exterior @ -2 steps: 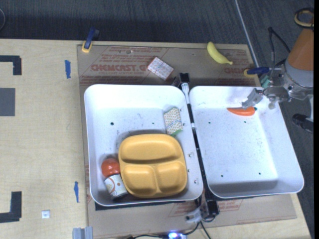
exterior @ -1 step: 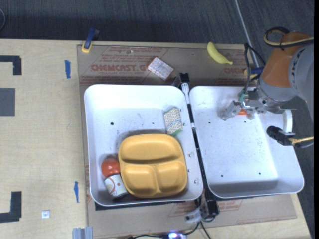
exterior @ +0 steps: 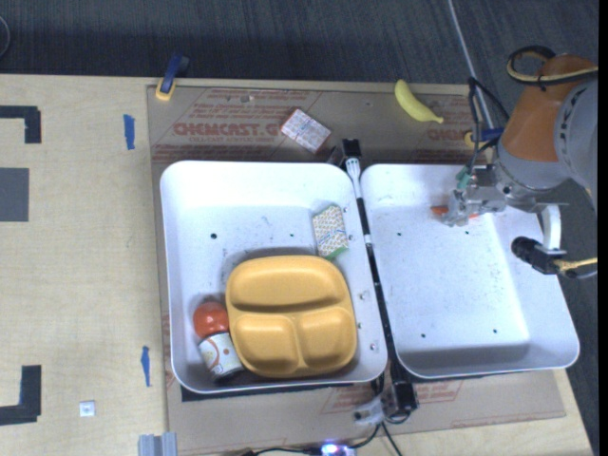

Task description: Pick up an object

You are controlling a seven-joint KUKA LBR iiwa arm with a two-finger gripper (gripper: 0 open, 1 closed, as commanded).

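Hovering: gripper [exterior: 463, 207] over right bin [exterior: 475, 350] near its far edge, fingers' state impossible to tell. Sitting in left bin [exterior: 180, 255]: yellow divided tray [exterior: 290, 316].

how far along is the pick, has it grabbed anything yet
Nothing looks picked yet. The yellow tray, the patterned packet and the orange-and-white toy all lie in the left bin. The gripper sits over the far part of the right bin, beside a small orange-red bit that may be an object; too small to tell. The grasp and the lift remain.
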